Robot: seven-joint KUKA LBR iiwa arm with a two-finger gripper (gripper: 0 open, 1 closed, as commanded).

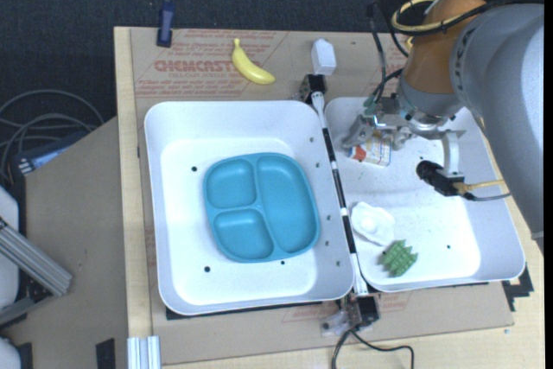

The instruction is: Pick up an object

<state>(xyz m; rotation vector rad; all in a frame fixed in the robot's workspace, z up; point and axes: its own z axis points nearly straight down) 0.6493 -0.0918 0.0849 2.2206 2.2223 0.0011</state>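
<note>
Bins side by side on the bench, arm reaching in from the right.

Left bin (168, 186) holds a blue divided plate (259, 206), lying flat at its middle. Right bin (492, 229) holds a white lump (373, 221) and a green object (399, 257) near the front wall, and a small red-and-white packet (370, 153) just under the gripper (373, 132); whether the fingers are open or closed cannot be told. Banana (251, 65), a blue item (165, 23) and a white block (323, 55) lie behind the bins.
</note>
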